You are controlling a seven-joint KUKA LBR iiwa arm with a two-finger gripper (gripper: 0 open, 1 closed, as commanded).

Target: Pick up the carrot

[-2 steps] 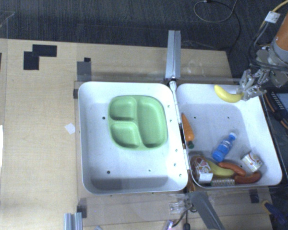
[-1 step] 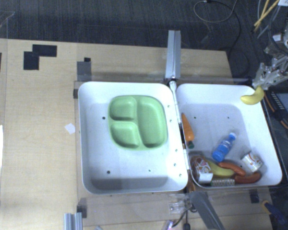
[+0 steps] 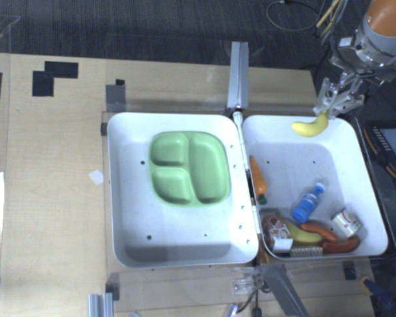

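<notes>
Currently the gripper [image 3: 334, 102] hangs over the far right corner of the right bin [image 3: 366, 197], its fingers clamped on the stem end of a banana [image 3: 309, 127]. Banana dangles from the fingertips, curving down and left just above the bin's far rim. Arm [image 3: 385, 15] enters from the upper right, orange band visible above the wrist.

Carrot [image 3: 257, 176] lies untouched in the right bin, along its left wall, orange body pointing away from camera, green end nearest. It is well apart from the gripper.

Other contents of the right bin, clustered at the near edge: blue bottle [image 3: 308, 205], small can [image 3: 346, 223] on its side, a second banana [image 3: 302, 235], a reddish sausage-shaped item [image 3: 330, 240], a packet [image 3: 276, 233].

Left bin [image 3: 129, 243] holds a green divided tray [image 3: 189, 168], three compartments, roughly centred.
</notes>
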